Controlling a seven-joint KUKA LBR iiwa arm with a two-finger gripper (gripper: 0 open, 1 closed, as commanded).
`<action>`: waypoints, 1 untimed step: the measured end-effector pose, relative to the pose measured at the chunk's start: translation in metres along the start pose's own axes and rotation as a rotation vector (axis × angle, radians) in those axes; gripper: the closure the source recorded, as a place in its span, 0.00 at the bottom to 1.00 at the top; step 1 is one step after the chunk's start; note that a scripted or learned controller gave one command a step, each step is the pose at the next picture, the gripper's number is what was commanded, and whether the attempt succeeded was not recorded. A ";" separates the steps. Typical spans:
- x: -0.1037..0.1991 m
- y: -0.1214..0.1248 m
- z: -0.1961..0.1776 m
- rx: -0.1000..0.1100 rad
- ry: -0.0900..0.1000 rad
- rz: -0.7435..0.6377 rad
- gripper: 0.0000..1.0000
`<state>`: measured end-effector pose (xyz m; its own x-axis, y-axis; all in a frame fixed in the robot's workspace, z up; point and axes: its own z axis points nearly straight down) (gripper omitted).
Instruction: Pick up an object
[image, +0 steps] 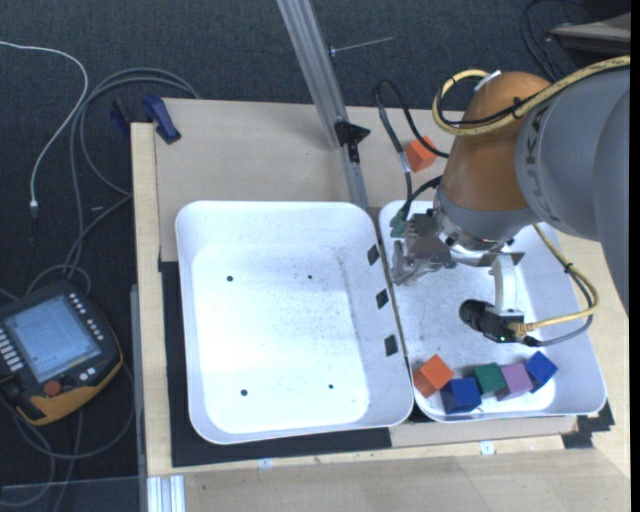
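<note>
We see the gripper (408, 262) by the right bin's (570, 300) left edge, grip state unclear; five blocks (487, 381) line its near edge.

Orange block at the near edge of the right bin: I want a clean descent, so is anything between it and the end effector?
Nothing visible: bare bin floor lies between the end effector and the orange block. A blue block touches its right side.

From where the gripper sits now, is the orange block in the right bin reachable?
Probably yes. The gripper hovers near the bin's far left edge; the orange block lies nearer, its top uncovered, a blue block beside it.
</note>
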<state>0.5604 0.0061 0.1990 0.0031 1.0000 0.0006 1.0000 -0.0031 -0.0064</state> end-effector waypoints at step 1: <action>-0.087 -0.004 -0.001 -0.004 -0.004 0.005 1.00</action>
<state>0.5559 -0.0811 0.2001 0.0084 1.0000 -0.0030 1.0000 -0.0084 -0.0019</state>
